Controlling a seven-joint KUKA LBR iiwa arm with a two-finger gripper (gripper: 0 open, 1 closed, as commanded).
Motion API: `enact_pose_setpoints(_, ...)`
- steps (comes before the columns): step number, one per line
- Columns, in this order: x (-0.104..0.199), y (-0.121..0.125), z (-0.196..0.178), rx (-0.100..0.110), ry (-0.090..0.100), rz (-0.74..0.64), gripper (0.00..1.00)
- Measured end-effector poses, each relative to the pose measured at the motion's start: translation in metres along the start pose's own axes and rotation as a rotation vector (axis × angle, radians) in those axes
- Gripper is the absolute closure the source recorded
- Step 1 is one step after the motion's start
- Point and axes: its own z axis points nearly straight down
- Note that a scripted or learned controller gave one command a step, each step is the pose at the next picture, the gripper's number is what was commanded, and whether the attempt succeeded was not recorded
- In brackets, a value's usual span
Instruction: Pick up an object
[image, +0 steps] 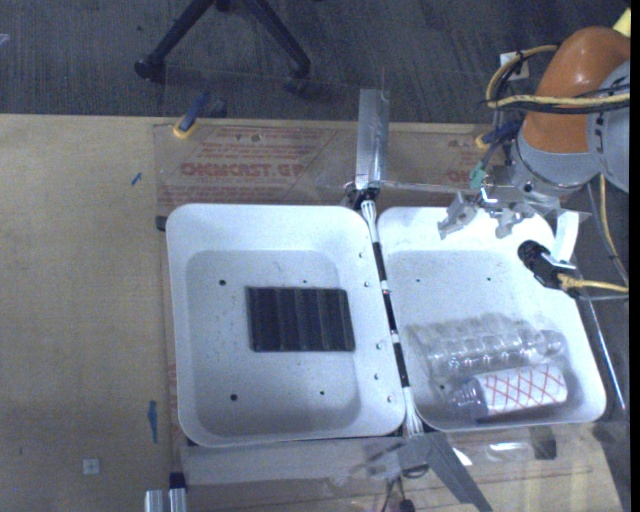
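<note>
A dark ridged rectangular block (300, 319) lies flat in the middle of the left bin (200, 300). A clear plastic bottle (490, 348) lies on its side in the near part of the right bin (450, 280). Beside it, at the near right corner, rests a red-and-white checked packet (522, 388). My gripper (478, 224) hangs over the far edge of the right bin, well away from the bottle and packet. It is open, and nothing sits between its fingers.
A black cable plug (540, 262) with a yellow lead hangs over the right bin's far right side. A metal bracket (371, 145) stands behind the seam between the bins. The wooden bench (80, 300) stretches off to the left.
</note>
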Motion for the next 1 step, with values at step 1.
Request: enact_pose_setpoints(1,-0.0624,-0.0660,0.0391,0.001,0.000,0.181,0.00)
